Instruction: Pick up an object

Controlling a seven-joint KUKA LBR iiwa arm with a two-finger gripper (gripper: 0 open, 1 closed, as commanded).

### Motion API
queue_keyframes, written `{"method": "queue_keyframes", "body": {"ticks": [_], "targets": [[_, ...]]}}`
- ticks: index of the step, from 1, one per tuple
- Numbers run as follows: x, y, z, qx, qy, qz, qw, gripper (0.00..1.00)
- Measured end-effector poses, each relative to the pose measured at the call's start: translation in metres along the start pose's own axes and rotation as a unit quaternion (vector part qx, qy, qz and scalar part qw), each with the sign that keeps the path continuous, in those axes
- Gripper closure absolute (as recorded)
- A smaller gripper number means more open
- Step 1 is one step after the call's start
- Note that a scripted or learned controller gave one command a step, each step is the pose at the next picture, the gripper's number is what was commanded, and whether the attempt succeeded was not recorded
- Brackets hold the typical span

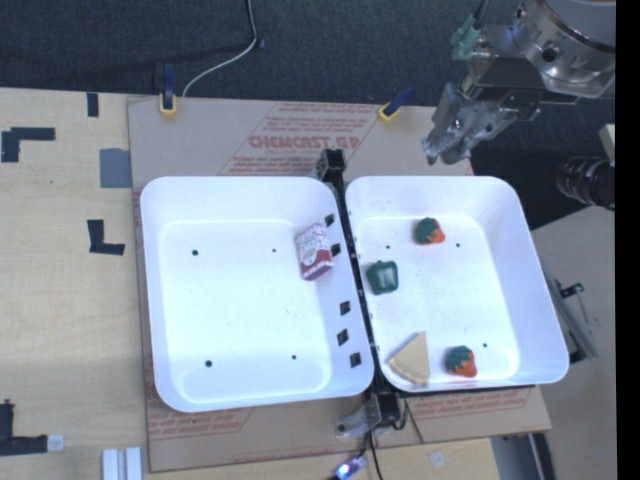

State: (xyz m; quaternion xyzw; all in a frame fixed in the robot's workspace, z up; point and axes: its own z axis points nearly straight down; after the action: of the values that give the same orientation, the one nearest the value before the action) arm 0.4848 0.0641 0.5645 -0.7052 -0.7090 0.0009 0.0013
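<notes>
My gripper [447, 146] hangs high above the back edge of the right bin [520, 268], with nothing visible between its fingers. In the right bin lie a small red and green toy [430, 231] near the back, a dark green block [383, 277] by the divider, a tan wedge [410, 358] at the front and another red and green toy [460, 361] beside it. A red and white packet [314, 250] rests in the left bin [170, 298] against its right wall.
The two bins sit side by side on a cardboard sheet [290, 138] clamped to the bench. A black divider strip [345, 268] runs between them. A white cable [215, 68] trails at the back.
</notes>
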Motion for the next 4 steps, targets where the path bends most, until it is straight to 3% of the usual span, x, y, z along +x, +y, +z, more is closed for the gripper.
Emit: {"method": "queue_keyframes", "body": {"ticks": [4], "targets": [[0.001,0.001,-0.039,0.001,0.000,-0.001,1.0000,1.00]]}}
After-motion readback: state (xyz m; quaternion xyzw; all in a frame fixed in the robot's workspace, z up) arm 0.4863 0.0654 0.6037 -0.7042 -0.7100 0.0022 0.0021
